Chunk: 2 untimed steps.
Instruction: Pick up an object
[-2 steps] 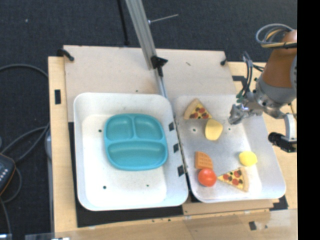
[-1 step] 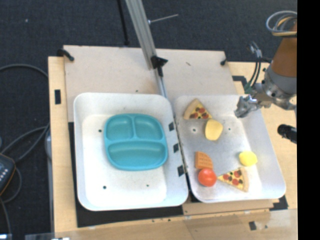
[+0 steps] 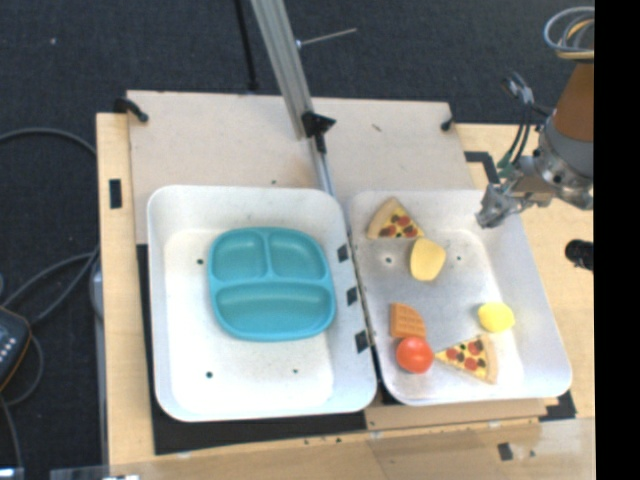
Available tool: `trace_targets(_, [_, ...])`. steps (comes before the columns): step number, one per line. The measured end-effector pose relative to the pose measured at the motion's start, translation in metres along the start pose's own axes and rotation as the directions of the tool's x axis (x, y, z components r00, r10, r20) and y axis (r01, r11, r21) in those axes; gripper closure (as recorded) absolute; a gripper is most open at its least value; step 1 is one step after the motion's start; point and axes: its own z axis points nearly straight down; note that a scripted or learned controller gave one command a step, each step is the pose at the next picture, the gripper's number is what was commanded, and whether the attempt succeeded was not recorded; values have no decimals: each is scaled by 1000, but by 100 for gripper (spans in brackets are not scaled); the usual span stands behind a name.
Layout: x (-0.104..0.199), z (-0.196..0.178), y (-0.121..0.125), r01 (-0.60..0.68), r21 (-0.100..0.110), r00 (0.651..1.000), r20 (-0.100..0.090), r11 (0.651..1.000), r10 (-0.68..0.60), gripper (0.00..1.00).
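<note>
1. At the near edge of the right bin (image 3: 540, 308) lie a red tomato (image 3: 414, 354) and a pizza slice (image 3: 470, 358), the tomato to the left and the slice just beside it on the right.
2. An orange waffle (image 3: 406, 320) sits just behind the tomato, touching or nearly touching it.
3. A yellow lemon (image 3: 496, 316) rests just behind the slice, close to the bin's right wall.
4. In the left bin (image 3: 175, 388) a blue plate (image 3: 271, 283) with three compartments lies flat near the middle; nothing is in its compartments.
5. Farther back in the right bin, a pale yellow piece (image 3: 427, 260) lies near the centre, well apart from the lemon.
6. A second slice (image 3: 392, 222) lies at the bin's far left corner, just behind the yellow piece, its point turned away from the camera.
7. The tool (image 3: 492, 214) hangs over the far right corner of the right bin, above the rim, clear of every item. It has hold of nothing; how far its tips are parted cannot be told from this view.
8. The arm (image 3: 565, 153) enters from the right, grey at the wrist with the orange band above, and cables loop beside it.
9. A metal rail (image 3: 285, 53) slants from the far edge of the desk (image 3: 250, 138) toward the gap between the two bins.
10. Black cables (image 3: 40, 268) trail over the dark floor to the left of the desk.
</note>
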Motion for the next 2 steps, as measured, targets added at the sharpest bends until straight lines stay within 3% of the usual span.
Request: trace_targets(2, [108, 3, 8, 3, 3, 1000, -3, 1000, -3, 100])
